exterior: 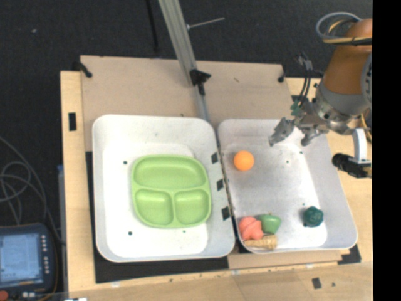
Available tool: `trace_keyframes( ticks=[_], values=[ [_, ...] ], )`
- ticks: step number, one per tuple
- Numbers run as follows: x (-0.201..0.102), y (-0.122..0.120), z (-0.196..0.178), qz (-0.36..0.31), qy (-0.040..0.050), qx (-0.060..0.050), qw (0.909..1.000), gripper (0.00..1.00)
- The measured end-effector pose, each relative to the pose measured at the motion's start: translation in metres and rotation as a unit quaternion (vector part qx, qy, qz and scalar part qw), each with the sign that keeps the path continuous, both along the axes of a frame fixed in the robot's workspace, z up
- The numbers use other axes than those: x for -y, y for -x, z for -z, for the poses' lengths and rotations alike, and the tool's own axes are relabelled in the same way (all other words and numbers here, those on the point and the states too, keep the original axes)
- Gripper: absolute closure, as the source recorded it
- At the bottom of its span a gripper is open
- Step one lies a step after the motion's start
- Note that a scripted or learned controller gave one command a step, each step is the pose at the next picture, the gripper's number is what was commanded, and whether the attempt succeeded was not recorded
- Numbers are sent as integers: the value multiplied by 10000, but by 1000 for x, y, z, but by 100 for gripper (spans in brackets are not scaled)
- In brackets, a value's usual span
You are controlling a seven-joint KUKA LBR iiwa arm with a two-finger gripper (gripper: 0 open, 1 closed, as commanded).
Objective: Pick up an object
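Note:
My gripper hangs over the back right part of the right bin, its two fingers spread open with nothing between them. An orange ball lies on the bin floor to the left of the gripper and a little nearer the front. At the bin's front edge sit a pink item, a green pepper-like item and a pale tan piece. A dark green object rests near the front right corner.
The left bin holds a green divided plate with three compartments. A metal pole slants up from between the bins at the back. A tablet lies on the floor at the left.

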State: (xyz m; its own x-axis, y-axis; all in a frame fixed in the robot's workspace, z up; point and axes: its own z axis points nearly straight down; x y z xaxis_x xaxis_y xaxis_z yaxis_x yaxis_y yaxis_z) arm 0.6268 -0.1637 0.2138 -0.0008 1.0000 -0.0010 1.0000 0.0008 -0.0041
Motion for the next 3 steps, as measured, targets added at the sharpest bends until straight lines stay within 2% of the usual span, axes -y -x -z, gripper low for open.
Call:
trace_keyframes(
  ticks=[2,3],
  values=[
    [6,12,92,9,2,5,10000,0],
    [7,10,77,32,3,43,10000,100]
  ],
)
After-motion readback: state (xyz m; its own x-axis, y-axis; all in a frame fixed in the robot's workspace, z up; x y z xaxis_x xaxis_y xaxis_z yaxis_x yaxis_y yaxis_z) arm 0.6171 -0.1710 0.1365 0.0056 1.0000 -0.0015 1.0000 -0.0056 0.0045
